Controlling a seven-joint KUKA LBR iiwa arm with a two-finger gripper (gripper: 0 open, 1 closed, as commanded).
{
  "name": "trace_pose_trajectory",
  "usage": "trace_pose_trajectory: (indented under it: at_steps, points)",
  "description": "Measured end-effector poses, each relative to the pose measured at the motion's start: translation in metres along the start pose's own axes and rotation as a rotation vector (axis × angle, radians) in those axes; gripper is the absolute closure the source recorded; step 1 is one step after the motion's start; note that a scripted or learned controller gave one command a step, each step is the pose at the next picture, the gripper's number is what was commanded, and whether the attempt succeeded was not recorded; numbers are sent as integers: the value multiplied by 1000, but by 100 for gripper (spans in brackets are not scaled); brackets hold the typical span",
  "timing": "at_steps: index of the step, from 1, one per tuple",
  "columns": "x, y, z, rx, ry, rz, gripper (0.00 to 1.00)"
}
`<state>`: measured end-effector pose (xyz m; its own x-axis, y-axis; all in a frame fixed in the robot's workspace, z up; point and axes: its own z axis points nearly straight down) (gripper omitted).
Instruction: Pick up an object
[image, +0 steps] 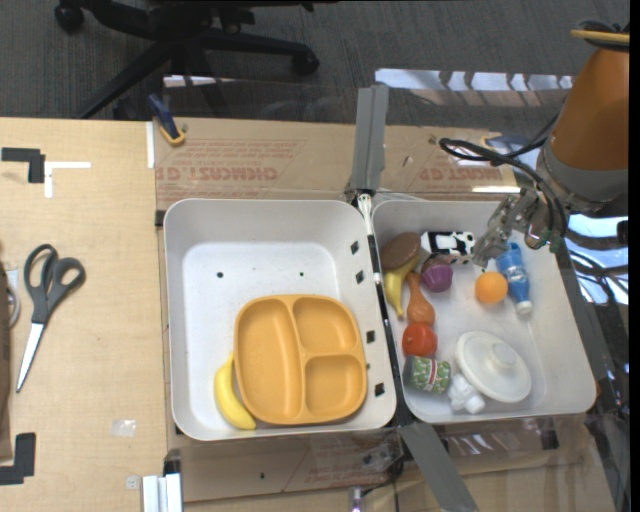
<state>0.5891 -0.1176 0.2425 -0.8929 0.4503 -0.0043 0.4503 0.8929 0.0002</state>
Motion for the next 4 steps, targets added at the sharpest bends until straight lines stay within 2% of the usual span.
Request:
trace_pose_trajectory:
  at_steps: [1,2,3,4]
  points:
    - [56,-69,-39,1,3,168,100]
    - [86,-66,134,-3,-6,303,100]
    - [38,-65,18,2,2,465,100]
    - [23,12,41,3,3,573,100]
